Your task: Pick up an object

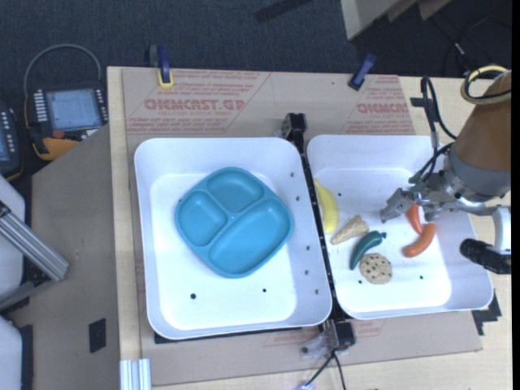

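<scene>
Lying just below the hand (pixel 404 205), orange hot dog (pixel 420 240).

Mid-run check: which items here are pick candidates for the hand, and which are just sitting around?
Job items, in the right bin: hand, orange sausage, green pepper, cookie, cheese wedge, banana.

Lying about: blue divided plate in the left bin, handheld controller off the bench.

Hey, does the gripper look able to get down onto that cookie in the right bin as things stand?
Probably yes. The cookie lies flat and uncovered near the front of the right bin, with the green pepper close beside it but not on top. The gripper hovers just behind, over the orange sausage.
</scene>
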`<control>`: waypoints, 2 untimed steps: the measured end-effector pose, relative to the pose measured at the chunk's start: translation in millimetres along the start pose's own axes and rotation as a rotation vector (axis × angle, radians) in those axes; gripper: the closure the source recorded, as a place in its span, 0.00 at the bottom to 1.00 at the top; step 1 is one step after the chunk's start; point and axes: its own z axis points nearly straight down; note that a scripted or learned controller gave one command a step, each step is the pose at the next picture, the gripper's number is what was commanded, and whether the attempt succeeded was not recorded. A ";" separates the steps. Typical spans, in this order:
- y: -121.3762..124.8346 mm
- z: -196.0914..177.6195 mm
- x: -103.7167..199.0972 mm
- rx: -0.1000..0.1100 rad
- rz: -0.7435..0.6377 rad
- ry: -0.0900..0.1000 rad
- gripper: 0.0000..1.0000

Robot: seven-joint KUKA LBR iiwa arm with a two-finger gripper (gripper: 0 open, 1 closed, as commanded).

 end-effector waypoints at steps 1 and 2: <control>-0.9 64.3 1.5 0.002 -0.001 0.001 0.00; 1.2 49.7 0.9 -0.007 0.000 -0.003 1.00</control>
